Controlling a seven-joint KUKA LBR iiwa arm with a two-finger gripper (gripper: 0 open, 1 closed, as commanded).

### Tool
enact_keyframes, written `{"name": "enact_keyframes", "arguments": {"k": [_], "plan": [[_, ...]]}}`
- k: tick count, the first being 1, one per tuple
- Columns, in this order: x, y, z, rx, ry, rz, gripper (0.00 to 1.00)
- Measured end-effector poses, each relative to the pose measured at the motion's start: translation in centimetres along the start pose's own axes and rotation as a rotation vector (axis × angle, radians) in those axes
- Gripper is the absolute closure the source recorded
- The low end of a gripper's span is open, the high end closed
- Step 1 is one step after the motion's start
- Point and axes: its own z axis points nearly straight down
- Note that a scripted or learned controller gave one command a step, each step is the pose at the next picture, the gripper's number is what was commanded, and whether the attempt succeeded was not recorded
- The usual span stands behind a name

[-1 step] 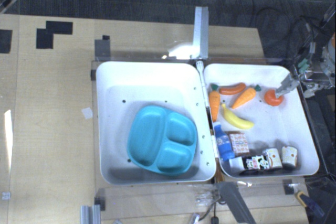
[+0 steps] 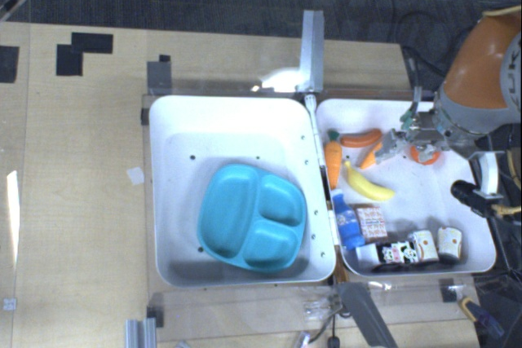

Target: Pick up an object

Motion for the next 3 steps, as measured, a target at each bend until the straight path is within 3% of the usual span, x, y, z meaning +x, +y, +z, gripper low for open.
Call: {"name": "enact_keyframes", "arguments": {"k": [1,2,3], "plan": [[3.3,1.1,8.1,-0.004,0.0,-0.141,0.0],[3.4,1.3,7.0,-0.01,-0.001,-0.142,1.0],[8.4,5.8,-6.0,-0.004,0.0,-0.179,1.0]]}}
